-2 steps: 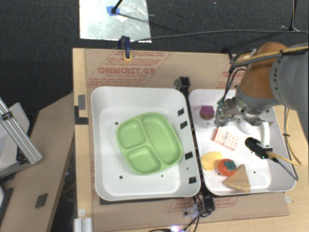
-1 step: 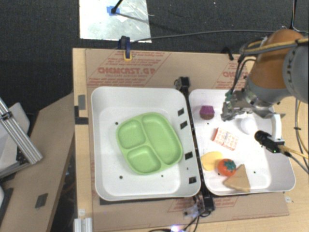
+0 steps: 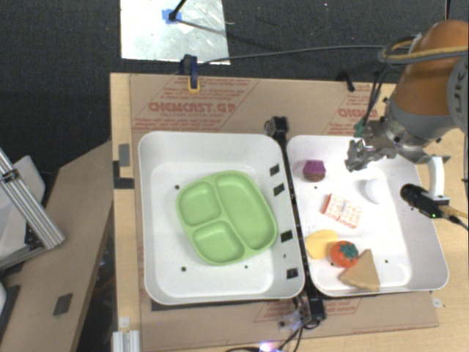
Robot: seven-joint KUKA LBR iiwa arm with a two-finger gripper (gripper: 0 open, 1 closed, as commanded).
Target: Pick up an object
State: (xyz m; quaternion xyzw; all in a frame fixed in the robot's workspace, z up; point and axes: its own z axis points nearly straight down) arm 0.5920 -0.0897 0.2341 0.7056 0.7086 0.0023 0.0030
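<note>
The right bin (image 3: 425,270) holds a purple object (image 3: 314,170), a red-and-white patterned box (image 3: 342,210), a yellow piece (image 3: 320,242), a red tomato-like toy (image 3: 343,253) and a tan wedge (image 3: 361,273). A pale white object (image 3: 371,190) lies near the bin's middle right. My gripper (image 3: 357,155) hangs over the far part of the right bin, to the right of the purple object and above the pale white one. Nothing shows between its fingers.
The left bin (image 3: 157,196) holds a green three-compartment plate (image 3: 226,215). Black clips (image 3: 277,127) sit along the divider between the bins. A black part with a cable (image 3: 419,199) reaches over the right bin's right side. The arm's orange band (image 3: 438,41) is at the upper right.
</note>
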